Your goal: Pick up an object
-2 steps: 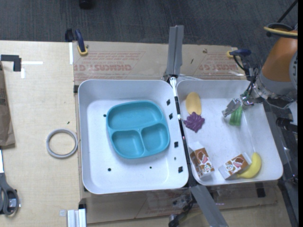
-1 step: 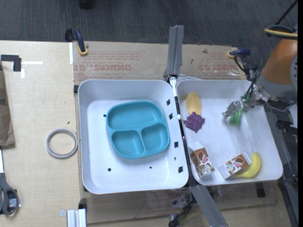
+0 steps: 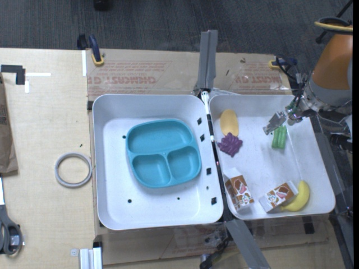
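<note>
My gripper (image 3: 282, 120) hangs over the back of the right bin (image 3: 322, 167), just above the upper end of a small green block (image 3: 279, 139) on the bin floor. The block does not look lifted. To its left lie a yellow lemon-shaped piece (image 3: 229, 121) and a purple bunch of grapes (image 3: 230, 144). Along the bin's front edge are two small printed cartons (image 3: 238, 191) (image 3: 279, 196) and a banana (image 3: 300, 198) leaning against the right-hand carton.
The left bin (image 3: 106, 167) holds a blue divided plate (image 3: 164, 153). A grey divider post (image 3: 206, 60) stands behind the gap between the bins. On the bench to the left lie a tape ring (image 3: 73, 169) and scissors (image 3: 8, 237).
</note>
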